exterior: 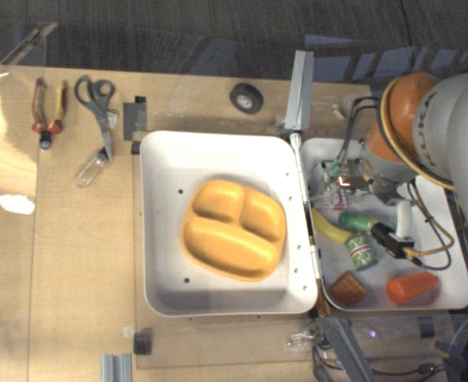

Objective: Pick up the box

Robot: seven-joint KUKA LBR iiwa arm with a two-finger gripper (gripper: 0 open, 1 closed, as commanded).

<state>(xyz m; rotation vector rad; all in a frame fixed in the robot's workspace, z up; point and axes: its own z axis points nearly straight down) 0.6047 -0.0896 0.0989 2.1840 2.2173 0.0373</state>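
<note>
A small brown, box-like item [348, 289] lies at the front of the right bin [457, 297], near its left wall. My gripper [339, 180] is low in the back left part of the same bin, well behind the brown item and apart from it. The arm's grey body and orange band [401, 126] cover the bin's back right part. A yellow banana [329, 228], a green bottle [358, 223] and a green-labelled can [361, 251] lie between the gripper and the brown item.
An orange-red item [411, 287] lies at the right bin's front right. A large yellow lumpy shape [234, 229] fills the middle of the left bin [162, 213]. Scissors [99, 110], pliers [47, 110] and a tape roll [247, 98] lie on the bench behind.
</note>
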